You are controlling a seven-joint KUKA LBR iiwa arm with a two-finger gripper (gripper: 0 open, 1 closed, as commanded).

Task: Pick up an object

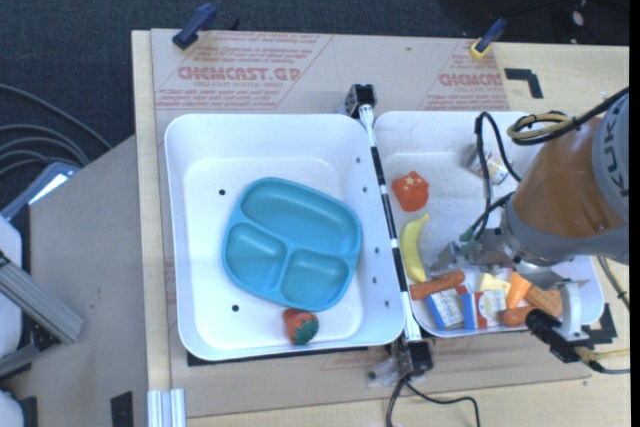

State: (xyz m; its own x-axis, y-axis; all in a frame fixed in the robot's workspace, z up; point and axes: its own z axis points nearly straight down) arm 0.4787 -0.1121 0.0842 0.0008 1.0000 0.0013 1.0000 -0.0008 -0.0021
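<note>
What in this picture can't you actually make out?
- The claw's tip: the camera view has the arm's own wrist covering it.
- The small items in the right bin: partly under the arm, too small to name.
- The strawberry toy beside the blue plate: blurry detail.

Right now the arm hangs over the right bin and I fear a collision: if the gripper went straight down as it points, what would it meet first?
Probably the pile of toy food at the right bin's near end, just right of the banana. The gripper is largely hidden by the wrist, so depth is uncertain.
</note>
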